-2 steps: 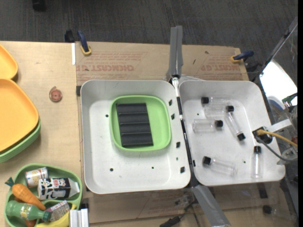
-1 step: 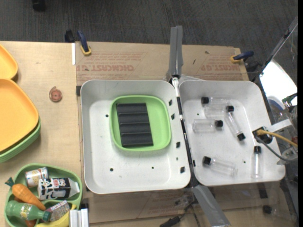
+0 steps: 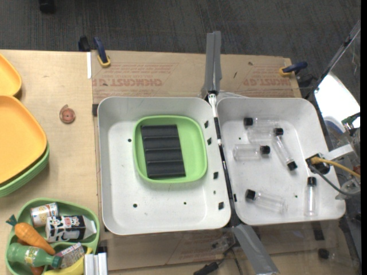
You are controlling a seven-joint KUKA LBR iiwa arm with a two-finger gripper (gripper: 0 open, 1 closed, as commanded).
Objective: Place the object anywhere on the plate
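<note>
a black ridged block (image 3: 163, 151) is already lying on the green plate (image 3: 198, 148) in the left bin (image 3: 114, 171), so the placing looks done. clear vials (image 3: 265, 198) are sitting in the right bin (image 3: 321, 125). the gripper's state i cannot tell.

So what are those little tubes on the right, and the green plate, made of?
The tubes look like clear plastic or glass: you can see the white bin through them, and each has a black cap. The green plate looks like matte moulded plastic, with an even colour and soft rounded edges.
</note>
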